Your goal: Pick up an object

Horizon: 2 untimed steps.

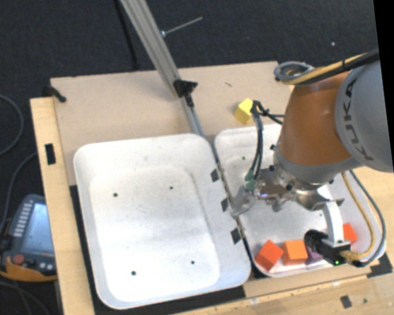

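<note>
orange blocks (271, 252) lie in the right bin (228, 149); jaws hidden, state unclear.

1. Grey arm casing (364, 122), right side of view: dark capital letters "KUK" run down it sideways; the rest of the word is cut off at the edge.
2. Handheld control pendant (28, 234), on the floor left of the counter: screen glows, but nothing on it is legible.
3. White bins (154, 215): only small dark dots, no lettering or numbers.
</note>
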### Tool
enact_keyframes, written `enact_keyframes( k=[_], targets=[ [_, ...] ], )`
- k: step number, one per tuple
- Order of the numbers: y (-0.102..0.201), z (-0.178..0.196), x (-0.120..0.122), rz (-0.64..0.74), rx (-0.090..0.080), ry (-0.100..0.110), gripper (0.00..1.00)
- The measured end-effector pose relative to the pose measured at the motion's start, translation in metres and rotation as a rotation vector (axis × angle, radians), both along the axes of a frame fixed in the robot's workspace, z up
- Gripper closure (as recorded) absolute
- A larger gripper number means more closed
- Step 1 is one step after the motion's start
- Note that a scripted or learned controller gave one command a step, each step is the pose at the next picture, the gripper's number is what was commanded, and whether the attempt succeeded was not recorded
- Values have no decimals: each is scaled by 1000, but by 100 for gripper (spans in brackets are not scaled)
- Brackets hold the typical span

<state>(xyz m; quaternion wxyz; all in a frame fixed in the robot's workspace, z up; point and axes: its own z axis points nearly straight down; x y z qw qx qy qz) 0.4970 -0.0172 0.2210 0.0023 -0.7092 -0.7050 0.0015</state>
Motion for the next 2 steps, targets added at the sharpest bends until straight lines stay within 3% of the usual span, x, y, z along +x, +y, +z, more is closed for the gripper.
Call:
enact_keyframes(
  k=[1,2],
  targets=[
    [60,-26,-13,13,1,-3,0],
    [55,-14,-11,-4,-1,-10,100]
  ],
)
